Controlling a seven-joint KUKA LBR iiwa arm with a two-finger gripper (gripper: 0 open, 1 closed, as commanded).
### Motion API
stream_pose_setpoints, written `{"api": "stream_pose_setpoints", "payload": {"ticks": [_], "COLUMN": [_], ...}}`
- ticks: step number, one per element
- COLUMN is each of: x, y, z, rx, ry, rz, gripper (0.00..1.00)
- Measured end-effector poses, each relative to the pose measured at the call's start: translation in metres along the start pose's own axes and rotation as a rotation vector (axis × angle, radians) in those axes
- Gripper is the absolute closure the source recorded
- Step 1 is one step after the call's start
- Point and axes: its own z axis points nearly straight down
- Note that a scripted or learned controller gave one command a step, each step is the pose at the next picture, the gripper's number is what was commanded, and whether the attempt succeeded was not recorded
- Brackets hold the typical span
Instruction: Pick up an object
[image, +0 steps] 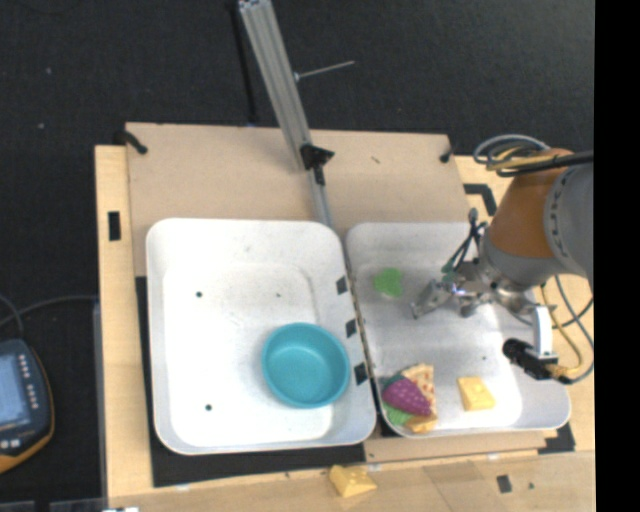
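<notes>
While pincer hangs w/ fingers spread, green block lies just beside

Arm cut off at right edge.

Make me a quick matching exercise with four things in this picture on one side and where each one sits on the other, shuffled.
Things:
1. blue bowl
2. green piece
3. purple grapes
4. yellow wedge

Places:
A. right bin's near-left corner
B. on the bench, outside both bins
C. left bin
D. right bin, just left of the claw

Pairs: 1-C, 2-D, 3-A, 4-B
</notes>
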Motion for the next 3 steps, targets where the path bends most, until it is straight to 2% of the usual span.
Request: {"api": "stream_pose_setpoints", "payload": {"ticks": [1, 2, 3], "x": [0.0, 0.007, -0.004], "y": [0.001, 0.001, 0.001], "z": [-0.011, -0.071, -0.125], "rx": [-0.004, -0.006, -0.001], "ry": [0.001, 0.001, 0.0], "rz": [0.004, -0.006, -0.004], "gripper": [1.0, 1.0, 1.0]}}
